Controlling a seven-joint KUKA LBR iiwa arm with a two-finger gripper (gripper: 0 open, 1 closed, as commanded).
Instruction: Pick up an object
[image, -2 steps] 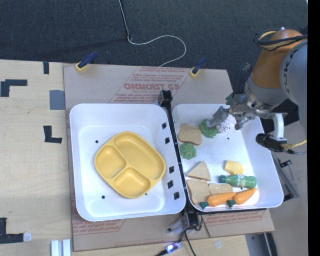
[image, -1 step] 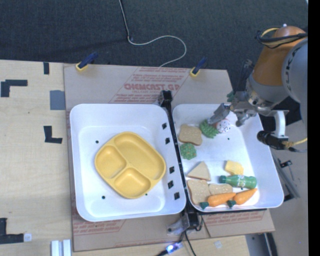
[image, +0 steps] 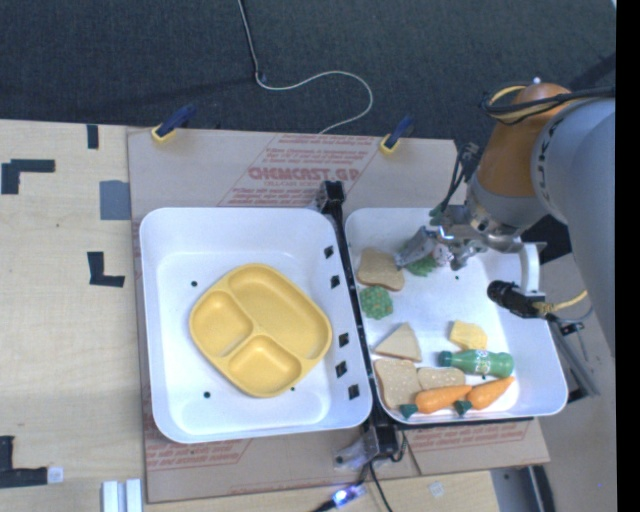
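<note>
Camera view shows the claw (image: 432, 250) low in the right bin (image: 545, 345), right at a small green thing (image: 424, 266) near the toast (image: 380, 269). I cannot tell if the claw is wide or narrow. I think the grab goes best if it comes straight down over the green thing and misses the toast. The claw covers part of the green thing, so its shape is hard to see. Left bin (image: 165, 250) has 1 yellow tray (image: 260, 328).

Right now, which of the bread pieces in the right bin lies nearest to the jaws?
The round brown slice at the bin's upper left, just left of the gripper. The other bread pieces lie lower in the bin: a triangular slice and a square one.
</note>
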